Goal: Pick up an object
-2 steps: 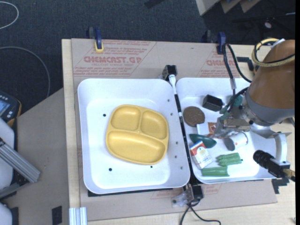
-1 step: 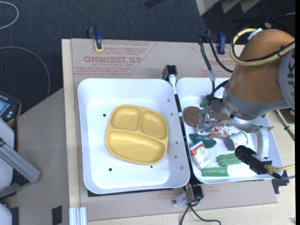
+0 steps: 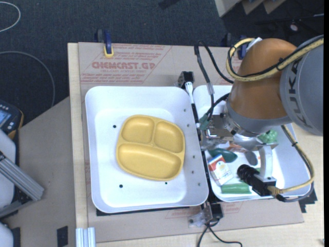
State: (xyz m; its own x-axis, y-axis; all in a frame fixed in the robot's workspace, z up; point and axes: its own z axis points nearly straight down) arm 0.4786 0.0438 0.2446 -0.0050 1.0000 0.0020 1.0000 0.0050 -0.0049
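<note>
Camera view: arm reaches over the right bin, with the gripper low above the clutter at the bin's left side. Wrist hides the gripper's opening, so cannot tell its state; nothing visibly held.

Step, as judged: descent or approach onto a pick, with no lift yet. Nearest candidates are the teal piece just beneath the gripper and the packet beside it. A green bar lies nearer the front wall.

Next move likely needs a clean closure on one item; they lie crowded, some touching.

Materials: packet is flat, red and white, printed. Teal piece is rounded and smooth. Bins are glossy white plastic. Left bin holds a yellow tray, matte, with three compartments. Surface is a brown board.
</note>
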